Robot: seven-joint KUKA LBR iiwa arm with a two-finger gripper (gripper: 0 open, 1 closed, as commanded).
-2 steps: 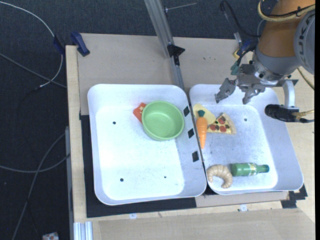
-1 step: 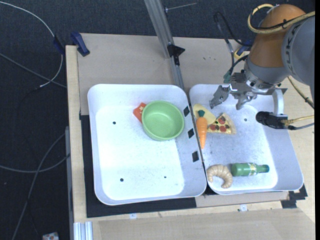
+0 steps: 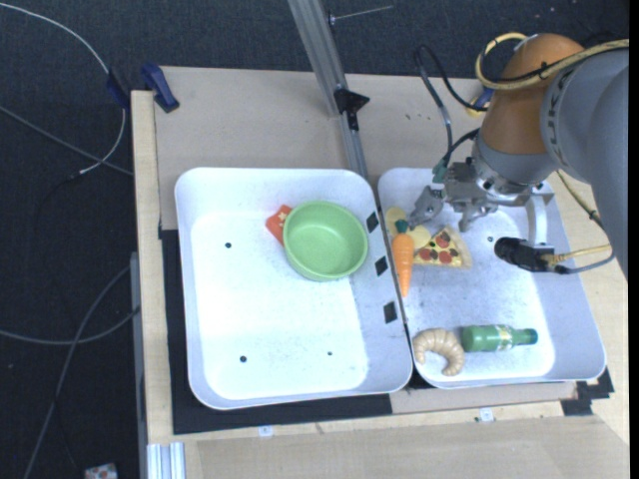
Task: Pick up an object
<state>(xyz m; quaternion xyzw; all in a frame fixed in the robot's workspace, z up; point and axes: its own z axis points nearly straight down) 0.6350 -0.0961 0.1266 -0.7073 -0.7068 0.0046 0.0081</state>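
The tool (image 3: 454,208) is seen low over the far end of the right bin (image 3: 574,297), and the pizza slice (image 3: 440,249) lies just beside it on the near side — the carrot (image 3: 401,257) alongside, long axis running near to far. The fingers (image 3: 427,204) are spread apart, and nothing is held between them.

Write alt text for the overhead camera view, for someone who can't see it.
A grey robot arm reaches in from the right, its gripper hovering over the right white bin just above a toy pizza slice. That bin also holds a carrot, a croissant and a green bottle. The left bin holds a green bowl beside a small red object.
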